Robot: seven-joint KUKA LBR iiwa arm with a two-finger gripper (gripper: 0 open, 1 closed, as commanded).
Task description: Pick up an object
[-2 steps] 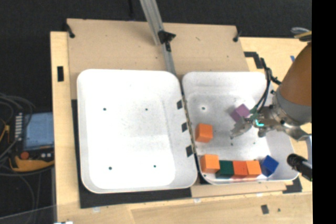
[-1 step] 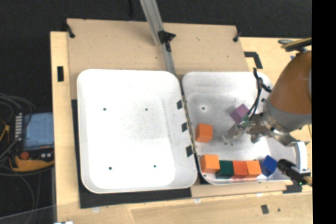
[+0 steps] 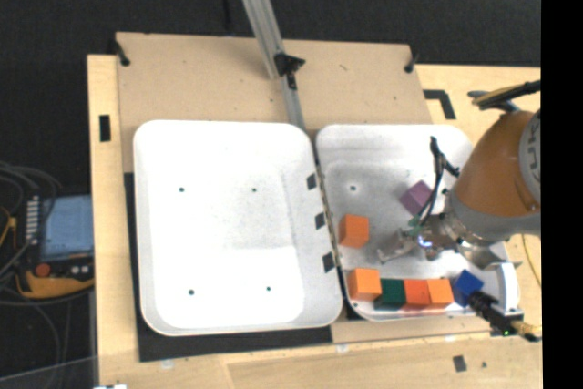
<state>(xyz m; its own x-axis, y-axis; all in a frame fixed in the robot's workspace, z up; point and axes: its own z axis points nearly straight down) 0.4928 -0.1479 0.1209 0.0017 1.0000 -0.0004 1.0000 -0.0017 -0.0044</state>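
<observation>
Judging from the right bin [image 3: 364, 150], you have nothing lifted yet: the pincer [image 3: 414, 243] hangs low at its centre, grip impossible to tell, between the purple block [image 3: 417, 195] at 12 and the orange cube [image 3: 354, 230] at 9.

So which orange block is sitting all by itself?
The orange block higher up in the right bin, near its left wall. The other orange ones sit in the row along the bin's near edge.

Grey arm [image 3: 499, 196], orange band, black cable
</observation>
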